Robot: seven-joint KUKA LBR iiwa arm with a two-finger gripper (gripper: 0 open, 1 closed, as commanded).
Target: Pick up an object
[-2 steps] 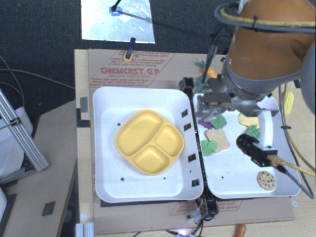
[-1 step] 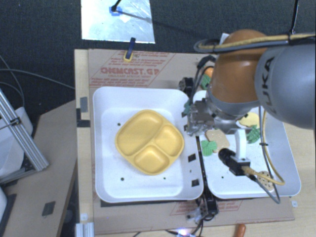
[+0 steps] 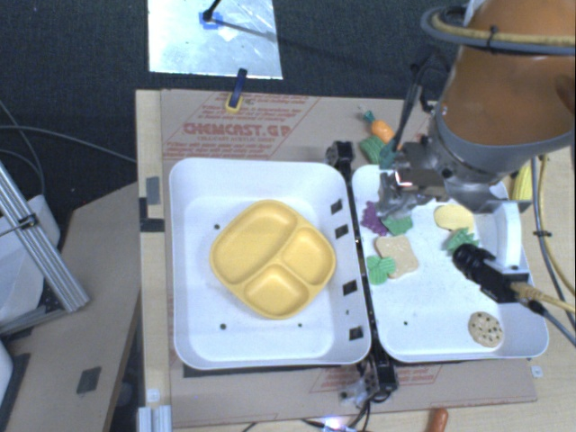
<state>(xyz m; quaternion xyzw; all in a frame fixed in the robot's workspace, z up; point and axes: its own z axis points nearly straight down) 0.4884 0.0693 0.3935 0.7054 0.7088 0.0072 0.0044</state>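
Pick not confirmed: the gripper (image 3: 396,198) hangs low in the right-hand bin (image 3: 432,304), just above the purple grapes (image 3: 371,214) and near the cracker (image 3: 399,256) — whether it is spread or pinching anything cannot be told — so grasp and lift appear outstanding.

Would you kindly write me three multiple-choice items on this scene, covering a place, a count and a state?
1. Where does the cookie lie? A) left bin B) right bin C) on the plate
2. How many compartments has the yellow plate? A) two B) three C) five
3. How does the plate lie? A) hollows up B) upside down C) on edge

Answers: B, the cookie rests on the floor of the right bin; B, the yellow plate shows three hollows; A, the hollows face up.
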